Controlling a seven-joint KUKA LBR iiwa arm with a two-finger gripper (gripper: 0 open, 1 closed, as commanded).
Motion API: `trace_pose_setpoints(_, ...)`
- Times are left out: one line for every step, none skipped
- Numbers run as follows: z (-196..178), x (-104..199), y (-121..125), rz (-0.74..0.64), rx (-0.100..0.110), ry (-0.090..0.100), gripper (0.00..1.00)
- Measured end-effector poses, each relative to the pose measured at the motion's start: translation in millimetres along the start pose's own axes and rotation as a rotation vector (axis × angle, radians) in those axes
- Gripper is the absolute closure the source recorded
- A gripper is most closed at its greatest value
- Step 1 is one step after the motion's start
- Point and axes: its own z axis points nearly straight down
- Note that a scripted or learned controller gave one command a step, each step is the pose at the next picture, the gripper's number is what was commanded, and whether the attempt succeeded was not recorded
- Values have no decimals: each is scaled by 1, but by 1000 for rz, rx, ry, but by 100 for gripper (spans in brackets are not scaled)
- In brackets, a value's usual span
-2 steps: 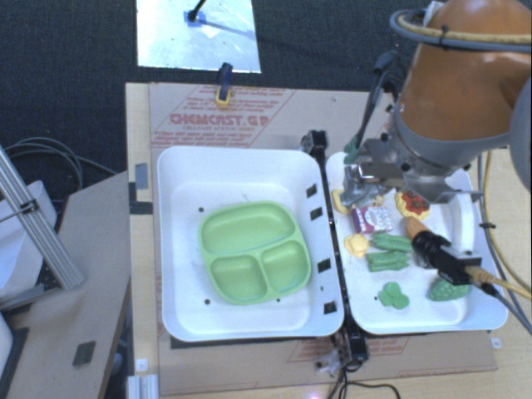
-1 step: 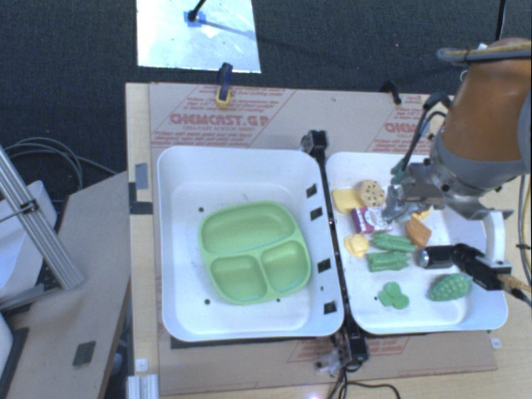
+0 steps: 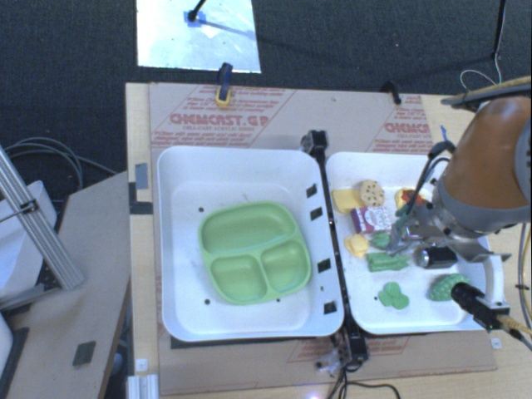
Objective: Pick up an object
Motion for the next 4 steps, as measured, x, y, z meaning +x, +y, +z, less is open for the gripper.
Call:
trace_pose_setpoints(-169, -22, 3, -6, -28, -2, 100)
trace_pose_setpoints(-266, -42, 1, -8, -21, -2, 100)
trace_pose_setpoints(-271, -41, 1, -14, -15, -1, 100)
trace_pose_setpoints(-313, 68, 6, -20, -13, 3, 100)
